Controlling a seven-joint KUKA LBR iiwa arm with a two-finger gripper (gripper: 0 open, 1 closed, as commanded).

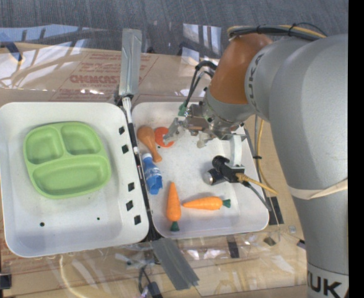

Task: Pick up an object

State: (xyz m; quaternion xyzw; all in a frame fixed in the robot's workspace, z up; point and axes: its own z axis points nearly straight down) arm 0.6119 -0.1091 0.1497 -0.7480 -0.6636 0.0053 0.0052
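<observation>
End effector [180, 128] is hovering at the upper middle of the right bin [256, 219], right by a small orange-red piece [162, 136]; whether it is gripping anything cannot be told. Two carrots [201, 203] are lying at lower centre, probably light, stiff, smooth plastic, so gripping across the thick middle looks best.

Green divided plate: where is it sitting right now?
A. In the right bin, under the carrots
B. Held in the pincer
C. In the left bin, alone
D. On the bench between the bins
C: the green divided plate lies flat in the left bin, while the two carrots lie in the right bin.
</observation>
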